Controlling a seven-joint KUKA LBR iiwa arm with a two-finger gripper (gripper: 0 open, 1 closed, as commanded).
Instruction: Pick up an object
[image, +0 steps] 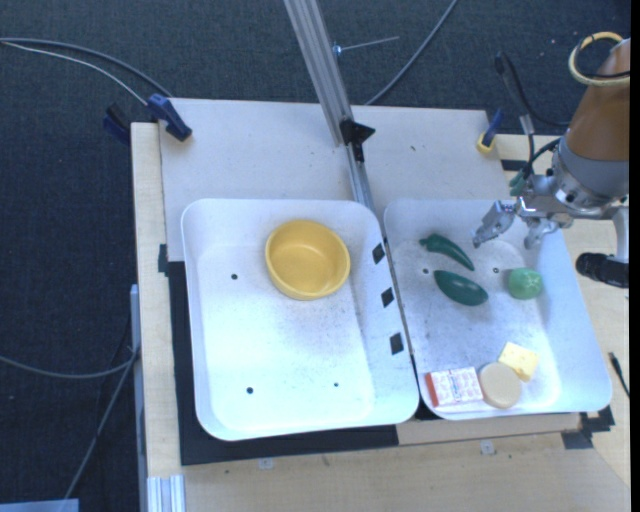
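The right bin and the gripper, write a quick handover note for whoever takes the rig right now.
Gripper: open, holding nothing, above the right bin's far end.
In that bin: two dark green pieces mid-bin, a light green ball nearest the gripper, and a yellow block, a tan disc and a red-and-white packet at the near edge.
Left bin: yellow bowl.
Done: nothing picked up yet.
Left: descend, close on one object, lift.

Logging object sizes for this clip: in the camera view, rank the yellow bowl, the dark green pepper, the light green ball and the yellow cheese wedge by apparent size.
1. yellow bowl
2. dark green pepper
3. light green ball and yellow cheese wedge: look alike, not ranked.
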